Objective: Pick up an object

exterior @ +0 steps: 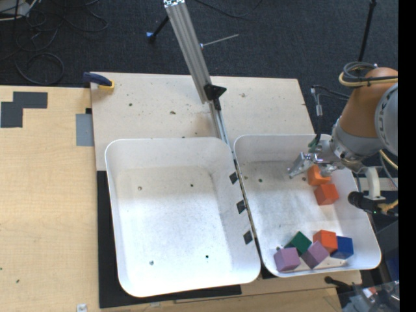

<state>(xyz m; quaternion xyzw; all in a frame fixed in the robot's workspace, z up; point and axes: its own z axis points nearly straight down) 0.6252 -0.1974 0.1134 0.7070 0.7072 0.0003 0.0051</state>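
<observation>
We see the gripper (311, 166) low in the right bin (273, 149), near its far right side, with an orange block (318, 175) pressed up against its fingertips. We cannot tell how wide it stands, or whether the block is truly held. A second orange block (326, 193) lies just below, tilted, one corner pointing toward the bin's near edge. At the near right corner sit a green block (300, 242), two purple blocks (286, 259), another orange one and a blue block (344, 247), bunched together. The left bin (130, 174) lies alongside.
</observation>
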